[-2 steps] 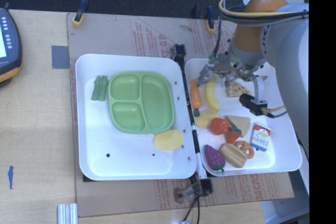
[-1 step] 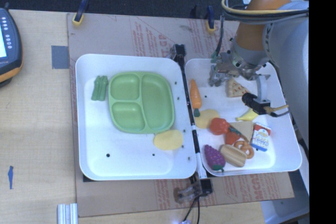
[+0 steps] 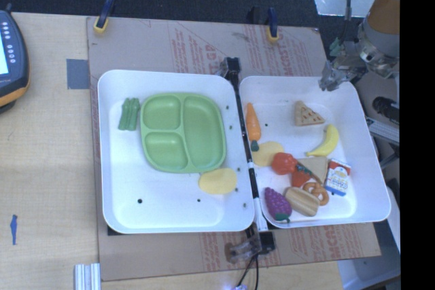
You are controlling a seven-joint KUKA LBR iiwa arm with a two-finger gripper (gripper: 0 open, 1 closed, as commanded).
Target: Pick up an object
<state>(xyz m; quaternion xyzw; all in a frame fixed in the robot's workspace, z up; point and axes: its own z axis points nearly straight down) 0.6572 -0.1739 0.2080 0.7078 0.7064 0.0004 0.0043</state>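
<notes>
The right bin (image 3: 353, 100) holds several toy foods: a carrot (image 3: 253, 121), a toast wedge (image 3: 308, 115), a banana (image 3: 327, 141), a tomato (image 3: 283, 162), a hot dog (image 3: 303, 201), purple grapes (image 3: 276, 203), a pretzel (image 3: 314, 189) and a small carton (image 3: 338, 177). My gripper (image 3: 331, 81) hangs over the far right corner of this bin, above and to the right of the toast wedge. Nothing shows between its tips.
The left bin (image 3: 115, 200) carries a green divided plate (image 3: 183, 131), a green bean pod (image 3: 128, 113) and a yellow chip (image 3: 217, 180). Clamps (image 3: 272, 30) hold the cardboard at the back. A pendant (image 3: 10, 58) lies at the far left.
</notes>
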